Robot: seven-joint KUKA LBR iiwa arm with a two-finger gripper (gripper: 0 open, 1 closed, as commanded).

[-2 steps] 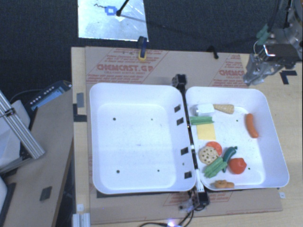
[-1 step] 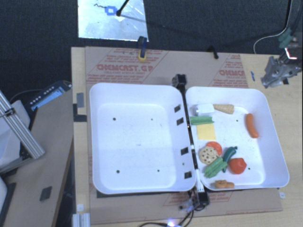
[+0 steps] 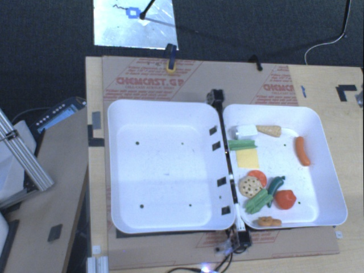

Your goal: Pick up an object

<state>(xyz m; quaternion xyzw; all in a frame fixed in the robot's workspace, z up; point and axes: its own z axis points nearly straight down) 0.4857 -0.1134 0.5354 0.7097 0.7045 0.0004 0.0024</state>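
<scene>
Right bin [image 3: 318, 121]: toy foods clustered toward its left wall.
Sausage [image 3: 302, 151]: alone, open room around.
Tomato [image 3: 285, 199]: near edge.
Jaws: cannot tell.

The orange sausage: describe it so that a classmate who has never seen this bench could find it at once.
Look in the right bin, the one that holds the toy food. The orange sausage lies alone near that bin's right wall, apart from the cluster along the left side. It is the only long, rounded, plain orange piece.
</scene>
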